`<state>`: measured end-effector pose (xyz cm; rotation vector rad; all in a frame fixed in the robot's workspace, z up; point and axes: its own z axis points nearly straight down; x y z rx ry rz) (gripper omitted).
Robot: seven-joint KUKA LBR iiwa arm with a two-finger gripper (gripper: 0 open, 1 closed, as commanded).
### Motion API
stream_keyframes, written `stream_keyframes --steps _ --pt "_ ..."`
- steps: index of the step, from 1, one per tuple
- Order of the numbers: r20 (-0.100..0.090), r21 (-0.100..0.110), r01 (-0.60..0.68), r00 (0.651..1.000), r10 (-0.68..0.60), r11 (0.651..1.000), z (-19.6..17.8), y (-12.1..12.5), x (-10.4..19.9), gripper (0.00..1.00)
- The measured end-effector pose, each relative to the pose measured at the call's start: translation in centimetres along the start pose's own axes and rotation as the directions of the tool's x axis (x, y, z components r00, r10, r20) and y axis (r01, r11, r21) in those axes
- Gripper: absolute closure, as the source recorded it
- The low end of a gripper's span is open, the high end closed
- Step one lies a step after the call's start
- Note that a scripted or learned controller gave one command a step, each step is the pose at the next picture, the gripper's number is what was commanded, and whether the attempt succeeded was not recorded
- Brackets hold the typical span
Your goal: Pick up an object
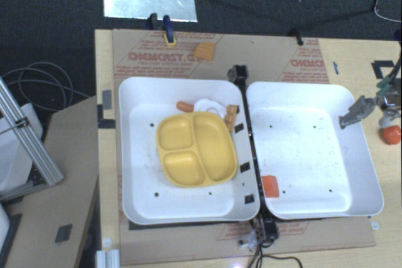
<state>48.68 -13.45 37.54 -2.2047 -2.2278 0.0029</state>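
My gripper (346,120) hangs over the right rim of the right bin (314,135), tilted down to the left, with nothing seen in it. An orange-red block (269,186) lies at the right bin's near left corner, well away from the gripper. In the left bin (138,135) a yellow divided plate (196,149) takes up the middle. Behind the plate lie a small orange sausage-shaped piece (184,107), a white piece (209,107) and a tan block (232,114).
A tan block (204,51) lies on the cardboard behind the left bin, near a blue and yellow clamp (168,30). A small orange-red thing (391,133) shows at the right edge beside the gripper. Black clips (245,166) sit along the seam between the bins.
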Motion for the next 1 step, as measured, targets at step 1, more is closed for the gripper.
stream_keyframes --steps 1 --pt "0.000 0.000 0.003 1.000 -0.003 1.000 8.99 0.30 9.62 0.00"
